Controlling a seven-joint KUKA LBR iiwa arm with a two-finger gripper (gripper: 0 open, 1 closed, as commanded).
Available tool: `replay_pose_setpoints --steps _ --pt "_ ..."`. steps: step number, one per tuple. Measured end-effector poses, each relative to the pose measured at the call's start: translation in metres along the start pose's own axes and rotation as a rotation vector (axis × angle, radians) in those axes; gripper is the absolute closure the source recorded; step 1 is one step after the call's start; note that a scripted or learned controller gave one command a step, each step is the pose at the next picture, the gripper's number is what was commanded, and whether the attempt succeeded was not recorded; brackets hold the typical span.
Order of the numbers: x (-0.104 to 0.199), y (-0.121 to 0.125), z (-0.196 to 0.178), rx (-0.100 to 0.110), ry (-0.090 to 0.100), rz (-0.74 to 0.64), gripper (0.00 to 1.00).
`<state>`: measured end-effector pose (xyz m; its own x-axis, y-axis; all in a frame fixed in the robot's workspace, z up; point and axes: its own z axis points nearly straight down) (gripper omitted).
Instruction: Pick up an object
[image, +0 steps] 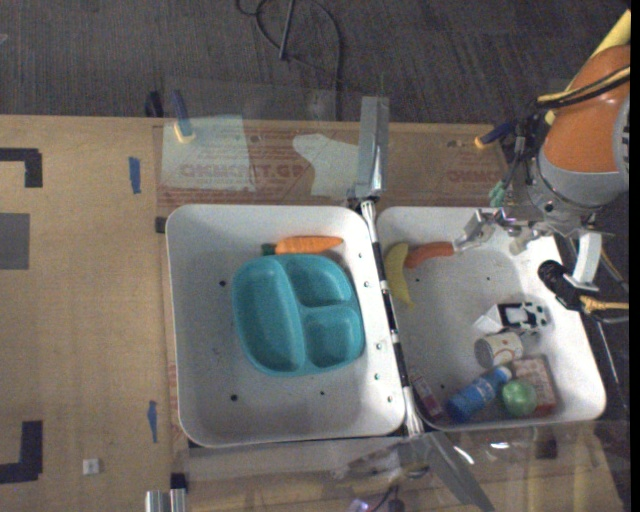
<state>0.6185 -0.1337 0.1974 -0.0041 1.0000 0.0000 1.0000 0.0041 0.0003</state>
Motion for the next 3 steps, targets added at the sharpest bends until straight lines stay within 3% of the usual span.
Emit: replay_pose_setpoints --steps 1,2,3 --pt "-0.036 -0.030 -0.127 -0.003 -0.002 -0.022 0.00" --pt "-0.079 -0.036 -0.240 -0.006 -0.006 -0.515 0.00" --pt "-0.079 -0.036 -0.240 -0.006 -0.005 -0.515 0.00"
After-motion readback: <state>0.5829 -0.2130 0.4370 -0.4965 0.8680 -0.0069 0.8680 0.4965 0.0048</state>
